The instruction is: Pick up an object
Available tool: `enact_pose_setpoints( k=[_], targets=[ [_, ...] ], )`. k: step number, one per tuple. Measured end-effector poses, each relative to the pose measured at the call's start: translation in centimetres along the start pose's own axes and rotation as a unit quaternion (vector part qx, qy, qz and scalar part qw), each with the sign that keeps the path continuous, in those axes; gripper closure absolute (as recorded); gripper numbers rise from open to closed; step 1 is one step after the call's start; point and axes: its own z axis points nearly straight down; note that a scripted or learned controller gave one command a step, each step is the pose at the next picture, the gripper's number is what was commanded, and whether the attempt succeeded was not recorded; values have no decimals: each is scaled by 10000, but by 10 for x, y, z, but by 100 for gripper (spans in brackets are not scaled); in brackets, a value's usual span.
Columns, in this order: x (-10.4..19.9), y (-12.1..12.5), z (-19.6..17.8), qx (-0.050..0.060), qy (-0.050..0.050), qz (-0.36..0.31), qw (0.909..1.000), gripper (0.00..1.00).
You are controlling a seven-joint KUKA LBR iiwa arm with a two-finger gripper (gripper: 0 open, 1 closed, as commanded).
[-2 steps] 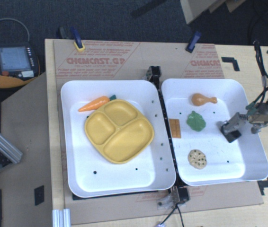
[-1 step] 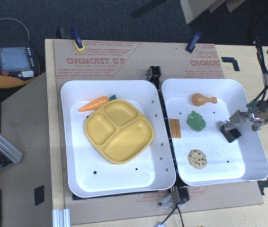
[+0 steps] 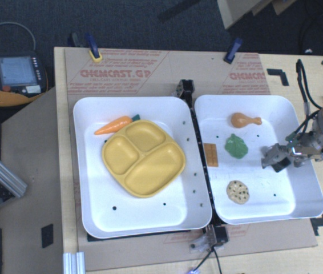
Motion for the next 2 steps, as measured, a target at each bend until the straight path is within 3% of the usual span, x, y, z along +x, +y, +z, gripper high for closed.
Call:
enact_pose_setpoints(
  k=[2],
  targets=[
    [10, 8, 96, 2, 3, -5, 10000, 0]
  ],
)
